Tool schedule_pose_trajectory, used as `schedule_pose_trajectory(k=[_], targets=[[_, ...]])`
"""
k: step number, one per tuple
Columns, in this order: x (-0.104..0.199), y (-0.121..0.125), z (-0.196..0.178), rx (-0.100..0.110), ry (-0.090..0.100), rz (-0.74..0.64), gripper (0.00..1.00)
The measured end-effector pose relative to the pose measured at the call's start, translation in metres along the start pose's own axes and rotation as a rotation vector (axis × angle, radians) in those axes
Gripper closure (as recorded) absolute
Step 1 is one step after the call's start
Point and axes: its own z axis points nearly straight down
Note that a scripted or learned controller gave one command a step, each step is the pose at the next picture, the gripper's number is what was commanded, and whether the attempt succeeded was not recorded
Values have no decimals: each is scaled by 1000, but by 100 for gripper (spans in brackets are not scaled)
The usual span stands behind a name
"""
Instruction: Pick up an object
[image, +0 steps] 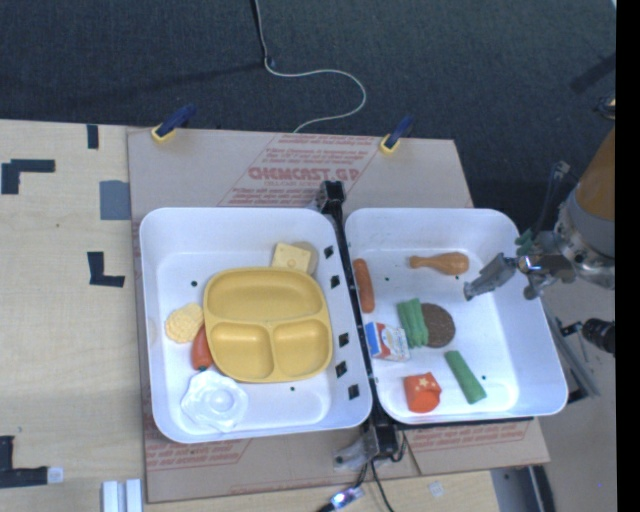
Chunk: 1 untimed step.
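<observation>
Gripper (510, 272) over right bin (505, 225), near its right wall; jaw state cannot be told. Drumstick (440, 263) lies just left; nothing visibly held.

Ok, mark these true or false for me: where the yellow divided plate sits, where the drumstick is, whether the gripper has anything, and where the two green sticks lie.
1. The yellow divided plastic plate lies in the right bin. False: it lies in the left white bin.
2. The tan toy drumstick lies in the right white bin. True.
3. The gripper holds the red toy pepper. False: nothing sits between its fingers.
4. Both green toy sticks lie in the right bin. True.
</observation>
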Motion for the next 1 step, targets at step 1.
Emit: schedule_pose_trajectory(k=[1], targets=[[-2,-9,48,3,0,1,0]])
